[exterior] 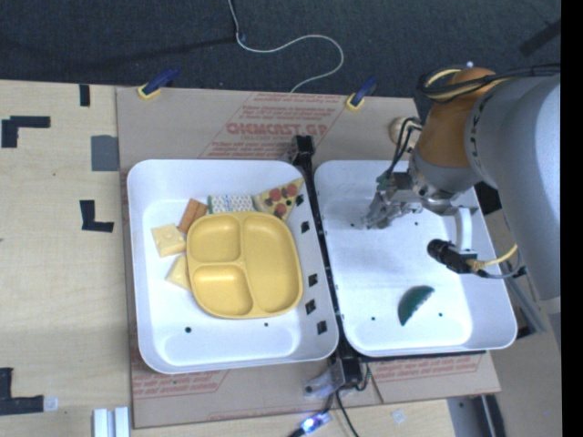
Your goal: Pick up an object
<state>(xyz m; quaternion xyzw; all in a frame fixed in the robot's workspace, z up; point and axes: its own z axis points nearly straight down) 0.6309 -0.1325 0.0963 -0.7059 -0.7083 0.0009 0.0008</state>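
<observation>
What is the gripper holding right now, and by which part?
Nothing that can be seen. The gripper hangs over bare floor in the right bin, with no object between its fingers. The dark green piece lies apart, near the bin's front edge.

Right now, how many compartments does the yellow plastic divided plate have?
3: on the yellow plastic divided plate, two smaller compartments sit side by side at the far end, and one large one at the near end.

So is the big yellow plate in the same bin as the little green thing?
No, the yellow plate lies in the left bin, the green thing in the right bin.
</observation>
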